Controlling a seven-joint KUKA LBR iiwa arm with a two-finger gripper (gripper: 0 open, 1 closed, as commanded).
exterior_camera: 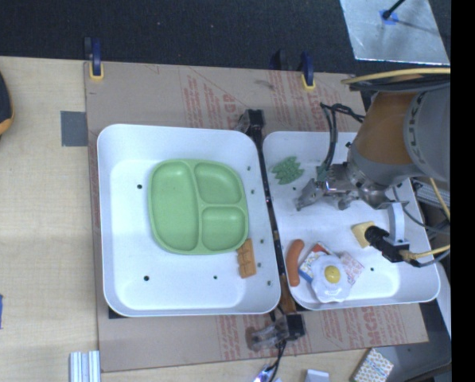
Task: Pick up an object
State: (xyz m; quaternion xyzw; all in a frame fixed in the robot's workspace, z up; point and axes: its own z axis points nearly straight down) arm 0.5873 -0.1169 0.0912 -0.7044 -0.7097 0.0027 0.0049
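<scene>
My gripper [310,193] hangs over the middle of the right bin [412,289], reaching in from the right and pointing left. Just up and left of it lies a small green leafy piece [286,169], apart from the gripper. Below it, near the bin's front, are a red sausage [293,259], a fried egg [331,275] and a white packet [350,266]. To the gripper's right a yellow wedge [362,233] rests on the bin floor.
The left bin [126,285] holds a green divided plate [197,205] and an orange waffle-like piece [245,259] near its right wall. The arm's grey body and orange band [388,130] cover the right bin's back right. Cables and a black part [388,249] trail by the yellow wedge.
</scene>
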